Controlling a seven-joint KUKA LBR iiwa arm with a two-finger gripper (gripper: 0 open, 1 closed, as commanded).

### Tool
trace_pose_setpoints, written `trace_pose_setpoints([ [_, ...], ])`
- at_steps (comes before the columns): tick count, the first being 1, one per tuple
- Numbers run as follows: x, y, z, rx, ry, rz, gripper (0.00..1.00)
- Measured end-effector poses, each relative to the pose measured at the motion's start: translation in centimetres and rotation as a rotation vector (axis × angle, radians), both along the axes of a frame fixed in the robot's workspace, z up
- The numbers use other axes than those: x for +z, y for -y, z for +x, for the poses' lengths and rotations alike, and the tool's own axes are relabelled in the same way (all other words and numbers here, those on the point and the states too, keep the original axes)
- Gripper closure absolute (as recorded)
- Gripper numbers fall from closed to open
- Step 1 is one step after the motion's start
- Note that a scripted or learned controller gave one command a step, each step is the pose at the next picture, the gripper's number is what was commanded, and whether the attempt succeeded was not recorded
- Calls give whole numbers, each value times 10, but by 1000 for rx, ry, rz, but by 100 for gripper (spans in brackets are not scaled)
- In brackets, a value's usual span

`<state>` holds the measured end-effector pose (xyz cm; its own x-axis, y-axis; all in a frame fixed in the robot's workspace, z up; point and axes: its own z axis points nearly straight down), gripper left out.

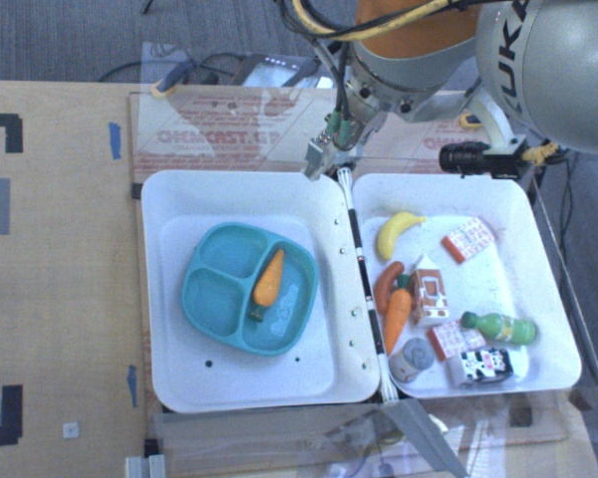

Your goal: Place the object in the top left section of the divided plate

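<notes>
A teal divided plate [219, 302] lies in the left bin [169, 366]. An orange carrot [268, 280] rests on the plate, lying across the ridge between its sections, toward the plate's right side. My gripper [326, 155] hangs above the far edge of the bins, near where the two bins meet, well up and to the right of the plate. Nothing is seen between its fingers.
The right bin [553, 257] holds a banana [397, 231], a second carrot [396, 316], a red sausage-like piece [384, 282], small cartons [467, 239], a green bottle [498, 327], a can [411, 358] and a cow-patterned box [483, 365]. The arm looms over the far right.
</notes>
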<state>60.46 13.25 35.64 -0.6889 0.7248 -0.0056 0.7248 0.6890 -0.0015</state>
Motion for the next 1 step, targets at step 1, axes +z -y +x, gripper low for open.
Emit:
trace_pose_setpoints([
  [1,0,0,0,0,0,0,0],
])
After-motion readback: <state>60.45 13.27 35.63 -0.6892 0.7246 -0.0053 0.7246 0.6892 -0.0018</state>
